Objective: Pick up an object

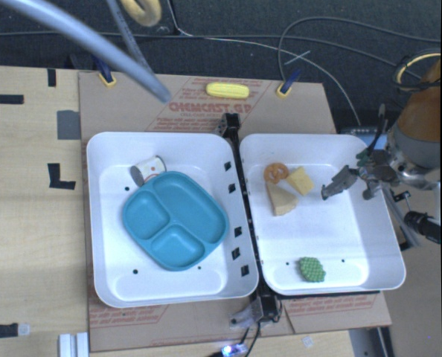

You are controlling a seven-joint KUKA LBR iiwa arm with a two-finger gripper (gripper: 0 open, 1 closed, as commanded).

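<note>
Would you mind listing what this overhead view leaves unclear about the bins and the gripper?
- Two-finger gripper: too small and dark to tell its finger state.
- Small white cup: partly hidden by the blue divided plate.
- Grey arm: cut off by the right edge.
- Orange ring-shaped toy: too small to identify.

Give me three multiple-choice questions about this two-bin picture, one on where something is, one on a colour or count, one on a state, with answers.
1. Where is the blue divided plate?
A. left bin
B. right bin
C. on the cardboard

2. What colour is the bumpy lump near the right bin's front edge?
A. red
B. green
C. purple

3. How does the gripper stand to the things in the right bin?
A. clamped on the wedge
B. lifting the ring
C. apart from all of them

Answers:
1 A, the plate lies in the left bin beside a small cup.
2 B, the lump is plainly green.
3 C, bare bin floor separates the gripper from the pale wedge, yellow block and orange ring.
</note>
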